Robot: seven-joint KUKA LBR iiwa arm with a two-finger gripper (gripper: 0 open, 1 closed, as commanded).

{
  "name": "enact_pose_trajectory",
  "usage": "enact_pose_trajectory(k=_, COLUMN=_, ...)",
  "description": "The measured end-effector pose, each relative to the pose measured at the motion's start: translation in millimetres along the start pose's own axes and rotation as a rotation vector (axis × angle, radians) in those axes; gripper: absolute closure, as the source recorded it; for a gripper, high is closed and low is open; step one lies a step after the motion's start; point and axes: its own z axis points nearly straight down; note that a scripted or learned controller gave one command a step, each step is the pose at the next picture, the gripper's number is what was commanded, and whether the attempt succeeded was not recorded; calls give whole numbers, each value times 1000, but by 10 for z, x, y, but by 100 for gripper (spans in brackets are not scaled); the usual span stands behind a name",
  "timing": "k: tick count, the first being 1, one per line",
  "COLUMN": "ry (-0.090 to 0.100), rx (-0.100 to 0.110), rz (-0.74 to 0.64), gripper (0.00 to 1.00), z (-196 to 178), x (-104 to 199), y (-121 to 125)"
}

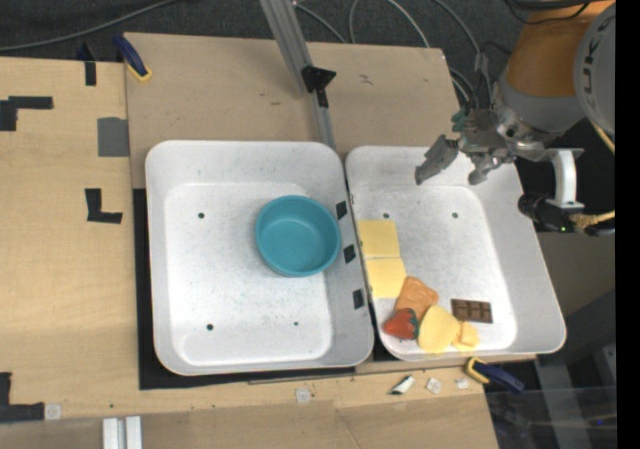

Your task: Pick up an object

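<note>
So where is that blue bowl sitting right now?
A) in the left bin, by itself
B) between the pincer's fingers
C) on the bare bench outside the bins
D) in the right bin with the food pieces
A: the blue bowl rests on the floor of the left bin, while the food pieces lie in the right bin and the pincer hangs over that bin's far end.

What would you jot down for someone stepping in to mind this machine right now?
Hand: open, holding nothing, above the far end of the right bin.
Right bin, near end: two yellow squares, an orange piece, a red piece, a pale yellow lump, a brown bar.
Left bin: blue bowl.
Done: nothing picked up.
Left: lower onto one object, grip, lift.
</note>
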Motion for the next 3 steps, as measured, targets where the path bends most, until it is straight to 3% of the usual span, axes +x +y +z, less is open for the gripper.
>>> enact_pose_trajectory(k=1, ry=0, rx=0, rz=0, gripper=0, z=0, x=0, y=0)
enact_pose_trajectory(k=3, ry=-1, rx=7, rz=1, gripper=0, z=1079, x=-33, y=-12)
